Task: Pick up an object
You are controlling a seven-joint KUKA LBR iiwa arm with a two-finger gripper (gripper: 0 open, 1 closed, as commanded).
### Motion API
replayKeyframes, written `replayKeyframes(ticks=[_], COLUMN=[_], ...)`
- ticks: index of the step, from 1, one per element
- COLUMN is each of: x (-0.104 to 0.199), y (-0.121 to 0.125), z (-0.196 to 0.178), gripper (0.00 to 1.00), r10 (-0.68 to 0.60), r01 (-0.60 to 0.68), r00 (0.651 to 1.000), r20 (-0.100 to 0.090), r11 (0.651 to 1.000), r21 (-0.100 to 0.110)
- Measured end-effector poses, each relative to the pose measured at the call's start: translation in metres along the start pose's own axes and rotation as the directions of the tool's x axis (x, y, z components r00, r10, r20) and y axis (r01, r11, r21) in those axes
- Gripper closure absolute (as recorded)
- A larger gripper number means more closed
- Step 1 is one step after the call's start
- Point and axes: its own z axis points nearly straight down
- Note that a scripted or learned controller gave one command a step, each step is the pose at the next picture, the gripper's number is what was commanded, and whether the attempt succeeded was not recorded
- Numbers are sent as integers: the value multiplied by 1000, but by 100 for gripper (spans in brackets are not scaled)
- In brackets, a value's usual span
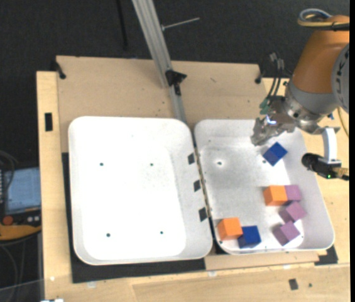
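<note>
The right bin [227,187] holds several small blocks. A blue block [275,153] lies near its back right. An orange block [276,195] sits beside a purple one [293,192], with two more purple blocks [292,211] [286,232] toward the front right. At the front, an orange block [230,228] touches a blue one [249,236]. My gripper [262,133] hangs over the back of the right bin, just up and left of the blue block, with nothing seen between its fingers.
The left bin [133,187] lies beside the right one on the wooden bench. A slanted metal pole [158,46] rises behind the bins. A blue device with cables [17,197] sits off the bench at the left.
</note>
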Motion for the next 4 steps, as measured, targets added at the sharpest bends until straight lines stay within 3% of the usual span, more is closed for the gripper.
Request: replayKeyframes(ticks=[2,4], x=[108,207], y=[-23,-38], z=[10,-12], gripper=[100,100], r10=[-5,-5], r01=[5,5], r00=[1000,1000], r20=[-2,-2], r11=[1000,1000], r21=[3,0])
